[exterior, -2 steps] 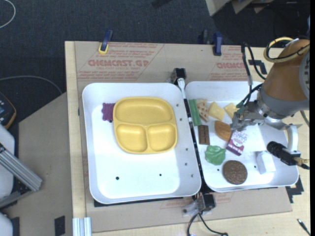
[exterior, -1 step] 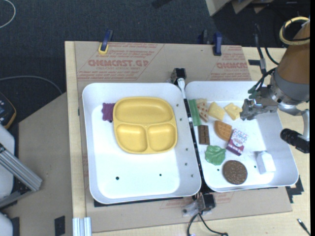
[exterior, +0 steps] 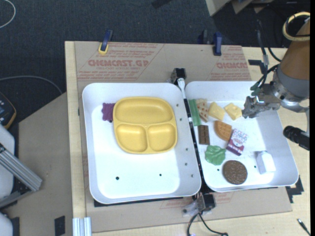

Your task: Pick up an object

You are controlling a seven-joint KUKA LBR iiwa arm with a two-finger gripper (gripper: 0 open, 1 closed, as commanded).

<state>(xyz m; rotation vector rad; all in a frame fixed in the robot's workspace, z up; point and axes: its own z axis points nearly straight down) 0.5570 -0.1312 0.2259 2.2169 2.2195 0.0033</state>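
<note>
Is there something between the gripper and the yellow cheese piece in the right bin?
Nothing visible stands between them. The gripper hangs just right of the yellow cheese piece in the right bin, with bare white floor around that side. The other foods lie to its left and below.

The counter [exterior: 147, 58] carries red lettering printed on its brown surface, reading "CHEMCAST GP", well to the left of the gripper [exterior: 247, 111]; a second, partly cut-off print sits just above the gripper.
</note>
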